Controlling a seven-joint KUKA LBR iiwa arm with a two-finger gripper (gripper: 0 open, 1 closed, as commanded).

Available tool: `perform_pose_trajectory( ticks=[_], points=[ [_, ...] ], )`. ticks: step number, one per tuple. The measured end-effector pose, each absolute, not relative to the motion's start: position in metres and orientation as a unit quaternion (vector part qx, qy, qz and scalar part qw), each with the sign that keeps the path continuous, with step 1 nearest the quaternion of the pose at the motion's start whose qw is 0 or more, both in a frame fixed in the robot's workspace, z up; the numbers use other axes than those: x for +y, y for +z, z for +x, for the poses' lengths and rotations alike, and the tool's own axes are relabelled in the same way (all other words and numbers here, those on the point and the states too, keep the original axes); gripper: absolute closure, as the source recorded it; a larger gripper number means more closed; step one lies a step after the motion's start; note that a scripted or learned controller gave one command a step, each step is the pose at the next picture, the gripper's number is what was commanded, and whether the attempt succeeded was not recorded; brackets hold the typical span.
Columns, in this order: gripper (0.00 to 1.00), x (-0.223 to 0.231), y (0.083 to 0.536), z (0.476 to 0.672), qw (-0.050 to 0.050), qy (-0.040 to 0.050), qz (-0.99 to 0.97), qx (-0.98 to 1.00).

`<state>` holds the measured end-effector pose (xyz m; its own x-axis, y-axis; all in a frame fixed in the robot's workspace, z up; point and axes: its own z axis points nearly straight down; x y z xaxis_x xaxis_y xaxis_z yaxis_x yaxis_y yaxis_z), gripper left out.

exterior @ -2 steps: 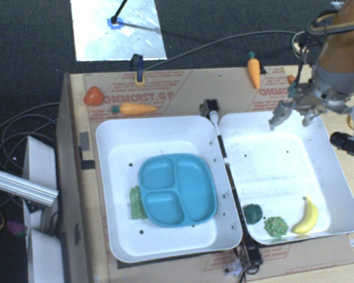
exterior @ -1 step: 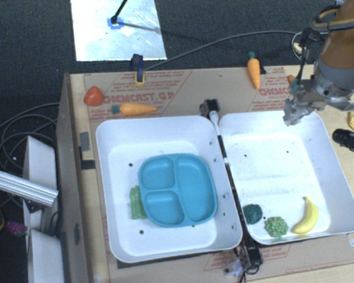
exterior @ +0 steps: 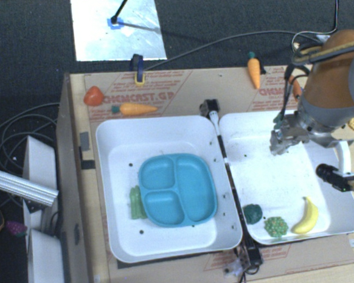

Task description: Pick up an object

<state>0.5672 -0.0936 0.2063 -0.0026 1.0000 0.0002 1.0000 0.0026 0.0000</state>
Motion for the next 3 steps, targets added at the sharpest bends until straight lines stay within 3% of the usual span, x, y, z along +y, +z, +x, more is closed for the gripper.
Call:
perform_pose_trajectory(
  ticks=[1,2,3],
  points=[
    [1.0,-0.031,0.189,0.585,0.0,-0.0007,-0.706,-0.709],
    [1.0,-0.031,0.2,0.586,-0.001,-0.0014,-0.705,-0.709],
    [1.0,-0.04,0.24,0.531,0.0,-0.0006,-0.707,-0.707]
  ],
)
